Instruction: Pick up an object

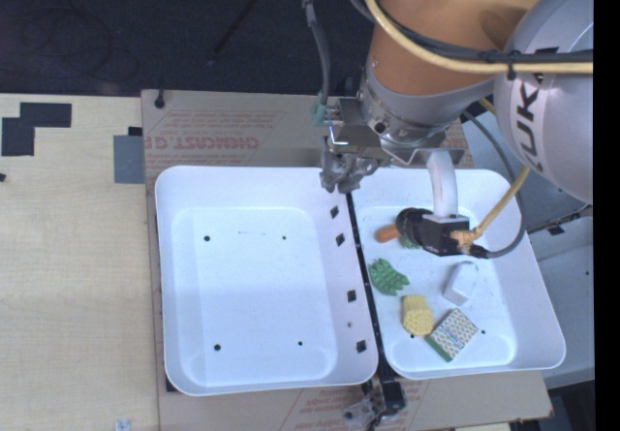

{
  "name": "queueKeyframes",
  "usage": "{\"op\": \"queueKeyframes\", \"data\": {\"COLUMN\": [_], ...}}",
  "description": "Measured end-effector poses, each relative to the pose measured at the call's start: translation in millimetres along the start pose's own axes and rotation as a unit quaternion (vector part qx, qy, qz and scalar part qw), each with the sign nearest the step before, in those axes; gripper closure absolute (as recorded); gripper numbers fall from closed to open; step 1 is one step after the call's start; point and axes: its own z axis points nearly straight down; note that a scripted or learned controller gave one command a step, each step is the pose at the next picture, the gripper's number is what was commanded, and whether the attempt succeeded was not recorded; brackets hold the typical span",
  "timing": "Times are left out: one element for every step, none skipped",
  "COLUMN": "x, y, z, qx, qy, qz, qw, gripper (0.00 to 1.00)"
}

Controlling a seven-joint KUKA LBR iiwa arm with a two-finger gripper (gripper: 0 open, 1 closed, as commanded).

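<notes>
Orange piece (387,233) lying in view-right bin (518,327), near the far-left part of its floor, close to the divider side. Just nearer the camera: green leaf-shaped piece (387,275), flat on the floor, apart from the orange one. Then yellow knobbly piece (418,314), touching or almost touching a green-and-white patterned block (453,333) on its right, block tilted diagonally. Small white piece (459,282) just beyond the block, hard to make out against the white floor. View-left bin (252,293) alongside, rims of both bins meeting down the middle. Claw (341,175) hanging at the far end of that seam, over the far rims where both bins meet, well apart from all five items. Claw opening: cannot tell, too dark and small against the rim. Nothing seen gripped in it. Contact with rim: cannot tell either. Grey arm with orange band (455,3) reaching in from view right, above the right bin's far edge. Both bins sitting on brown cardboard sheet (242,129) over pale wooden bench (68,274)
</notes>
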Motion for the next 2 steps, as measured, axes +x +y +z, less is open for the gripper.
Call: {"op": "queueKeyframes", "data": {"x": [38.4, 27.8], "y": [23.4, -26.4], "z": [-50.2, 113.4], "qx": [0.0, 0.011], "qy": [0.001, -0.002], "qz": [0.0, 0.001], "qw": [1.0, 0.9999], "gripper": [1.0, 1.0]}}
